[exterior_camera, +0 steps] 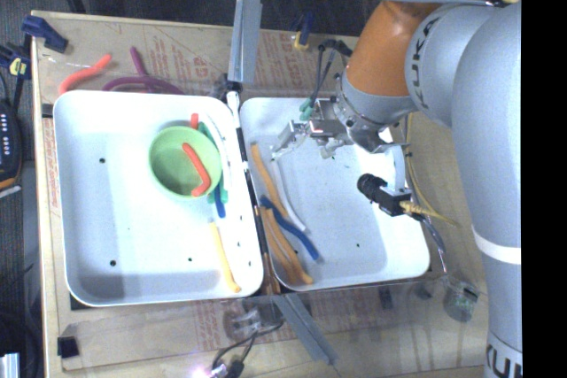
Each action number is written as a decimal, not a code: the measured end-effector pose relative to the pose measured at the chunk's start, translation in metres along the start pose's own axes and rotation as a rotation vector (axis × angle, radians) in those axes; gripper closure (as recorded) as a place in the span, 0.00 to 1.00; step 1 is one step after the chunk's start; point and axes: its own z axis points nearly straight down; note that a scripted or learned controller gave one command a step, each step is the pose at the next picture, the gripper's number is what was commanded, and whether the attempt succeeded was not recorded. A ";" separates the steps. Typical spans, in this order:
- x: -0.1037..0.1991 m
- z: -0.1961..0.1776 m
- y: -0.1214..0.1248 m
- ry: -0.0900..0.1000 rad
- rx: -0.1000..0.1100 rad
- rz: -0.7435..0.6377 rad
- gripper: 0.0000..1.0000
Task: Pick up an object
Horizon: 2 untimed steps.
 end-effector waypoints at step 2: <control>-0.001 0.099 -0.013 -0.008 -0.006 -0.146 1.00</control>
